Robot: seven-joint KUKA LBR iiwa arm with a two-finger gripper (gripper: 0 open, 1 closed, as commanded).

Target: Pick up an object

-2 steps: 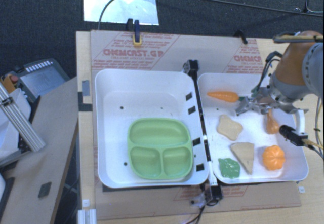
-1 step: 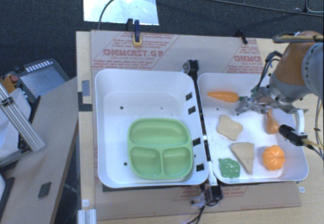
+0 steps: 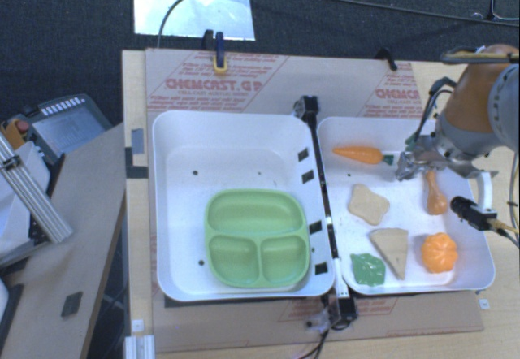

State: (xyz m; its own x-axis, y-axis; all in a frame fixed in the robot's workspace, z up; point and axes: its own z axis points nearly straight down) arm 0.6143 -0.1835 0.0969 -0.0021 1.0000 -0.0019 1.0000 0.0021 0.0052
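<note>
Where the cardboard sheet (image 3: 244, 77) lay under the two bins, the red print "CHEMCAST GP" could be read behind the left bin (image 3: 175, 187), and part of the same word behind the right bin (image 3: 341, 134). A green divided plate (image 3: 258, 237) was seen in the left bin. In the right bin were found a carrot (image 3: 357, 154), a beige slice (image 3: 368, 205), a tan wedge (image 3: 392, 250), a green piece (image 3: 368, 270), an orange pumpkin (image 3: 439, 253) and a brown stick-like piece (image 3: 435, 195). The gripper (image 3: 410, 164) was positioned low over the right bin, just beside the carrot's green end; whether its jaws were apart or together could not be told.
</note>
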